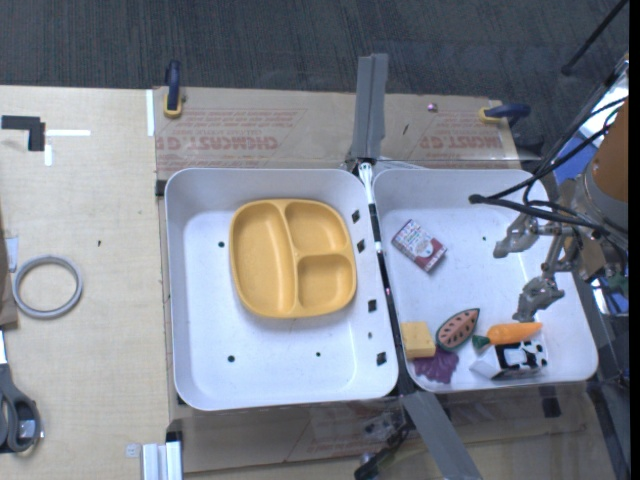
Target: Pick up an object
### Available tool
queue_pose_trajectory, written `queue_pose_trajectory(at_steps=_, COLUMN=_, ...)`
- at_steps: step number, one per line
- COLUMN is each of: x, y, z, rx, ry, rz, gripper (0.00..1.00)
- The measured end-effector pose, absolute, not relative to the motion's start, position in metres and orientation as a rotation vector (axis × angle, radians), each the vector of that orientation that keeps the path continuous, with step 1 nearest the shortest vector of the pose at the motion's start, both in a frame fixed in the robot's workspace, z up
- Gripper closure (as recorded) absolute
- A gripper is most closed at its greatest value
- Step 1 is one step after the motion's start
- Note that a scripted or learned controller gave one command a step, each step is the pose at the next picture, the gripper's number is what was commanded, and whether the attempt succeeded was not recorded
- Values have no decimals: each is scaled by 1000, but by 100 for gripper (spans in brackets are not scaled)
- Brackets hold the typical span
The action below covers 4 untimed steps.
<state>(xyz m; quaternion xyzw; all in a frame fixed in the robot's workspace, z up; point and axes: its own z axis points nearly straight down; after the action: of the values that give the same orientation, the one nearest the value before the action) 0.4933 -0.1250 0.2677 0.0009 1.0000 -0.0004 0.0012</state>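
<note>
Gripper (530,265) over the right bin (470,193), at about 3 o'clock of it, fingers spread and grasping nothing.

Lay along the bin's 6 o'clock edge: yellow block (418,340), purple piece (436,367), watermelon slice (458,328), carrot (512,333) and a black-and-white item (518,359), possibly a small box. Sat near 10 o'clock of that bin, apart from the rest: a small red packet (419,246). Held in the left bin (200,368): a yellow divided plate (293,258).

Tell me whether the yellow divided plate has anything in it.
Empty. The yellow divided plate lies flat in the left bin, and all three of its compartments show bare yellow surface.
</note>
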Motion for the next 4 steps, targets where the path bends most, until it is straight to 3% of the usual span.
queue_pose_trajectory(at_steps=1, x=541, y=-96, z=190, rx=272, ry=3129, rz=0, gripper=0)
queue_pose_trajectory(at_steps=2, x=648, y=-106, z=98, rx=697, ry=3050, rz=0, gripper=0)
queue_pose_trajectory(at_steps=3, x=629, y=-94, z=98, rx=244, ry=3119, rz=-1, gripper=0)
queue_pose_trajectory(at_steps=4, x=609, y=-126, z=161, rx=1244, ry=2882, rz=-2, gripper=0)
